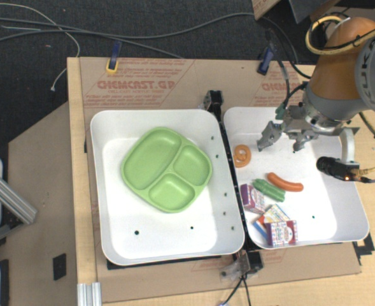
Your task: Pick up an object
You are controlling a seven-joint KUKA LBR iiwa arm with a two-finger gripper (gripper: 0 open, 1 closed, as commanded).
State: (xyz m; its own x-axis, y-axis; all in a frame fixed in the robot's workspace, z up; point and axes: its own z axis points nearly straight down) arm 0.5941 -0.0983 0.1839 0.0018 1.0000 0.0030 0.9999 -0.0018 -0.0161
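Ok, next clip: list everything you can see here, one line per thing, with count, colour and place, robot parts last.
bins: two, white, side by side on the bench
divided plate: one, light green, three compartments, in the left bin
ring-shaped toy: one, orange, right bin by its left wall
sausage-like toy: one, orange-red, middle of the right bin
green toy: one, green, just beside the sausage-like toy
small cartons: a cluster, purple, red and white, front left of the right bin; count unclear
cardboard sheet: one, brown with red print, under both bins
claw: one, grey, open, above the back of the right bin, holding nothing
arm: one, grey with orange band, reaching in from the right
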